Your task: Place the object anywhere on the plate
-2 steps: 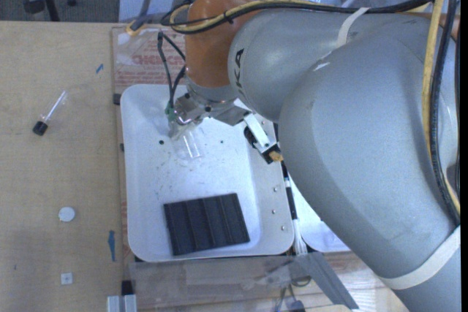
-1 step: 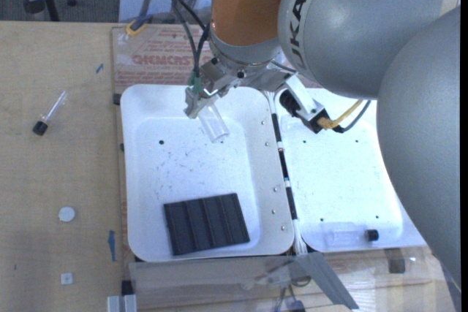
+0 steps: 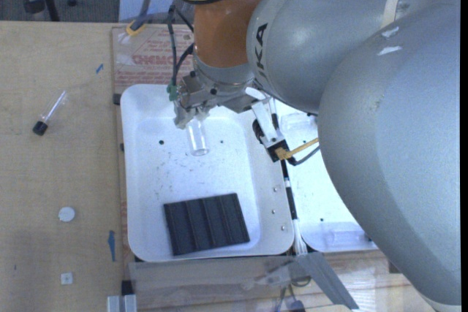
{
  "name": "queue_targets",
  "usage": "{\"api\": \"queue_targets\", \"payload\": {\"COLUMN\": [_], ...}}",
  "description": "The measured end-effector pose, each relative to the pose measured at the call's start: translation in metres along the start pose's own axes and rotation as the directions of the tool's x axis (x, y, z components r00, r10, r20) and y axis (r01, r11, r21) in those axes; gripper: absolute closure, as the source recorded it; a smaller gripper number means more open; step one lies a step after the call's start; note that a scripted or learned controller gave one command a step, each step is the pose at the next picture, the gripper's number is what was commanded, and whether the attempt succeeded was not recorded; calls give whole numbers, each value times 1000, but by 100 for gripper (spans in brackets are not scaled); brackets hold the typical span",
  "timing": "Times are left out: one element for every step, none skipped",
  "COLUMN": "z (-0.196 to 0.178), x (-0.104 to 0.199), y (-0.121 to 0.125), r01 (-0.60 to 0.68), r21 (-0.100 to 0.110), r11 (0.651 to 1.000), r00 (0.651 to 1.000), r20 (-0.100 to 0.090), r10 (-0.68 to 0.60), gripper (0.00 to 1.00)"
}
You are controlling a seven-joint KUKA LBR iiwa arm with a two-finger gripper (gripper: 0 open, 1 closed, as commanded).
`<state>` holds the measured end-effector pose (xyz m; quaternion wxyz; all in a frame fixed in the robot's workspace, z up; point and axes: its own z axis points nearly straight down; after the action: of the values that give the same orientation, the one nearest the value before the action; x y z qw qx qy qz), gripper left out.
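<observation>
My gripper (image 3: 190, 120) hangs over the back part of the left white bin (image 3: 139, 157), under the orange wrist band. A short clear plastic tube (image 3: 197, 140) slants down from it, with its upper end between the fingers, so the gripper is shut on it. The tube's lower end is close to the bin floor; whether it touches is unclear. The plate, a dark ribbed rectangle (image 3: 206, 223), lies flat at the bin's front, well in front of the tube. The arm hides most of the right bin (image 3: 329, 219).
On the wooden bench to the left lie a small vial with a black cap (image 3: 48, 115) and a white disc (image 3: 66, 214). A printed cardboard sheet (image 3: 150, 51) sits behind the left bin. Cables (image 3: 281, 146) hang beside the wrist.
</observation>
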<state>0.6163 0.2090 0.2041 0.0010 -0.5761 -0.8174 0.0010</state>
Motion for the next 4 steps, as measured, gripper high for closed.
{"api": "queue_targets", "payload": {"z": [36, -7, 12, 34], "x": [-14, -8, -7, -2], "y": [48, 50, 50, 38], "r01": [162, 279, 367, 429], "r21": [-6, -7, -2, -2], "r11": [987, 960, 930, 903], "r00": [987, 960, 930, 903], "r20": [2, 3, 1, 1], "r10": [-162, -279, -367, -429], "gripper": [100, 100, 100, 100]}}
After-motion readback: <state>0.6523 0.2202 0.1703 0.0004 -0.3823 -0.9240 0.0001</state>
